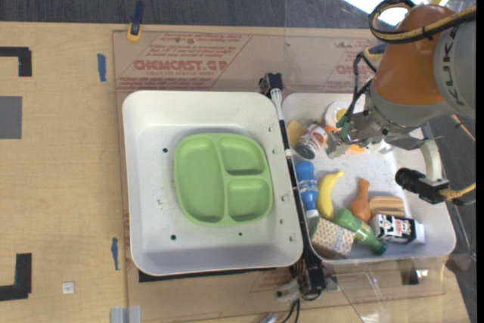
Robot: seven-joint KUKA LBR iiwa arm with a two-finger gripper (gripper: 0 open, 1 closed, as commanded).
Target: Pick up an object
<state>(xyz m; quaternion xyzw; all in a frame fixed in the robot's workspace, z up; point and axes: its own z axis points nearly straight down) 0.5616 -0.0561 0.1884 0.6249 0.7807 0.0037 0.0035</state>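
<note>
The right bin [378,172] holds several small items. A tin can [311,140] lies at its upper left, with a blue bottle [305,189] and a banana [329,191] below it. Toward the front are an orange drumstick [361,198], a hot dog [386,205], a small milk carton [397,228], a green bottle [359,229] and a waffle [333,238]. My gripper [348,138] hangs low over the bin's upper part, just right of the can, with a white and yellow item [336,116] partly hidden behind it.
The left bin [151,163] contains a green divided plate [223,178]. A black divider bar [283,140] runs between the bins. The grey and orange arm [412,64] covers the right bin's far right corner.
</note>
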